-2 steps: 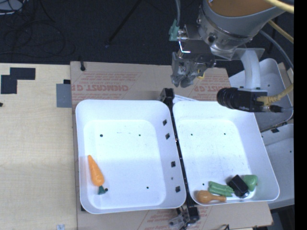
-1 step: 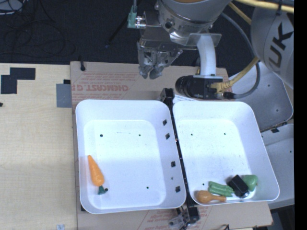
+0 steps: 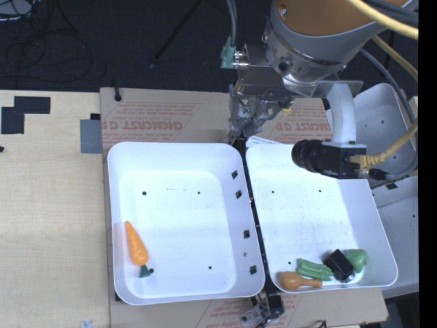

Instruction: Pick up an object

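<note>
Arm parked at the bins' far edge.
I can't tell how the fingers (image 3: 251,123) stand; carrot (image 3: 136,244) lies well apart, near-left.

A robotics lab or test cell, not a home or shop. Told by the industrial arm (image 3: 321,19), grey with an orange band, reaching over a purpose-built bench (image 3: 48,217) of pale board. Two shallow white bins (image 3: 174,157) set side by side on printed cardboard sheeting (image 3: 171,118), joined by a black clip strip. Loose black cables (image 3: 41,19) strewn over dark flooring behind, a yellow hose (image 3: 399,142) looped at the arm, and a black camera-like unit (image 3: 324,157) on a white bracket. Toy plastic food as test pieces: a carrot (image 3: 136,244) among them.
</note>
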Robot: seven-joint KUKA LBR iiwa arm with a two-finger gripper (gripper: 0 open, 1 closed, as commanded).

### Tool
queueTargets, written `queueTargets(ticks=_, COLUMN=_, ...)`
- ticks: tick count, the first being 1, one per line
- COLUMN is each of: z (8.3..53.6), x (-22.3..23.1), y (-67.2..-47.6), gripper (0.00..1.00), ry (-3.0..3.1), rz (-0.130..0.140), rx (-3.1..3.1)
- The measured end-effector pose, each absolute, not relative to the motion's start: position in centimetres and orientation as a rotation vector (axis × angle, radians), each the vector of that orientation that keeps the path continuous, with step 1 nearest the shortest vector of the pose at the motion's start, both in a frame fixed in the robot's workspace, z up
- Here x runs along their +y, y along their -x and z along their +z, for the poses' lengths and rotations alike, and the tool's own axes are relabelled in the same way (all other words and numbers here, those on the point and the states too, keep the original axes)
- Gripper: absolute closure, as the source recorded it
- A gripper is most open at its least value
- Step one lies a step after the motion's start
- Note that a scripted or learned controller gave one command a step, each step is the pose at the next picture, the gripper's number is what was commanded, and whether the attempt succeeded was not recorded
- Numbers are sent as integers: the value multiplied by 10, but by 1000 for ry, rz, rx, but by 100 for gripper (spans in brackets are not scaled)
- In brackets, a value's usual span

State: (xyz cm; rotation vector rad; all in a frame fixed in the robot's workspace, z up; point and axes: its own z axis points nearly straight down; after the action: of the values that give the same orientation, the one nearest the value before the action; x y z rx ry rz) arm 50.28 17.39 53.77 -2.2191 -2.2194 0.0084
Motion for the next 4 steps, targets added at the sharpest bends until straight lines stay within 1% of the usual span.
queueTargets(ticks=1, z=398, x=130, y=-547, gripper=100, ry=2223, rz=22, rx=-2212)
queueTargets(ticks=2, z=454, x=147, y=-498, gripper=100, ry=2218, rz=-2, rx=-2225)
queueTargets(ticks=3, z=376, x=135, y=-474, gripper=100, ry=2217, rz=19, rx=-2217)
queueTargets(ticks=4, z=413, x=191, y=-481, gripper=100, ry=2214, rz=-1, rx=-2227)
